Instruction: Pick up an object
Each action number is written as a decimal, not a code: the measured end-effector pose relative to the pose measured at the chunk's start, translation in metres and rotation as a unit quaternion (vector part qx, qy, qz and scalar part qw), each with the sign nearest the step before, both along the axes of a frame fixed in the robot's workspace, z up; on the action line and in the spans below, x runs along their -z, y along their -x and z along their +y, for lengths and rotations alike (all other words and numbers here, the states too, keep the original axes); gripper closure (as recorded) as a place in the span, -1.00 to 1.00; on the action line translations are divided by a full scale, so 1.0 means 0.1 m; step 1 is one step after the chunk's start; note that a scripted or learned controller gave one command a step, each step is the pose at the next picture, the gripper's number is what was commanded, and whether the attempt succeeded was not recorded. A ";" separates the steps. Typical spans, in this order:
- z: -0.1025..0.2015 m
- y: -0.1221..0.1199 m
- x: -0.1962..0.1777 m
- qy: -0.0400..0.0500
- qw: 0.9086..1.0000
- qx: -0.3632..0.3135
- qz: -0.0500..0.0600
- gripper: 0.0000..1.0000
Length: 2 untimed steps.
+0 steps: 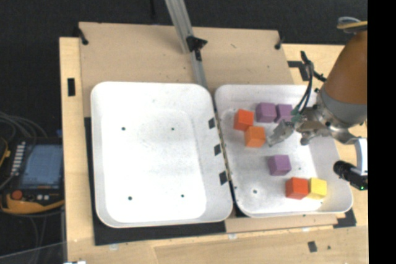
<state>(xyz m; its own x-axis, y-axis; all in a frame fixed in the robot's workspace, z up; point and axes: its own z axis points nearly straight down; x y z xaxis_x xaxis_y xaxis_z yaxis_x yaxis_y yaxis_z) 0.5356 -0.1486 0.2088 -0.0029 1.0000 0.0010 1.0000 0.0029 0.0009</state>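
The hand (281,132) hangs low in the right bin (247,204), just beside an orange block (255,136); how wide it stands I cannot tell. Probably it is lining up on that block. Purple blocks (266,112) sit behind, another purple block (278,164) nearer, red block (297,187) and yellow block (318,187) at the front.

Even bright light, slightly soft focus

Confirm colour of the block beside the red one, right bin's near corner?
Yellow block, clearest in the camera view.
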 end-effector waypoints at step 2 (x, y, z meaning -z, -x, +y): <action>-0.05 0.00 0.42 0.001 1.000 0.002 0.002 -1.00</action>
<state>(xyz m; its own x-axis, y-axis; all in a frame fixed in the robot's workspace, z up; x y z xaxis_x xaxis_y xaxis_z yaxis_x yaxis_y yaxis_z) 0.5353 -0.1536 0.1663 0.0011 1.0000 -0.0014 1.0000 -0.0011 -0.0036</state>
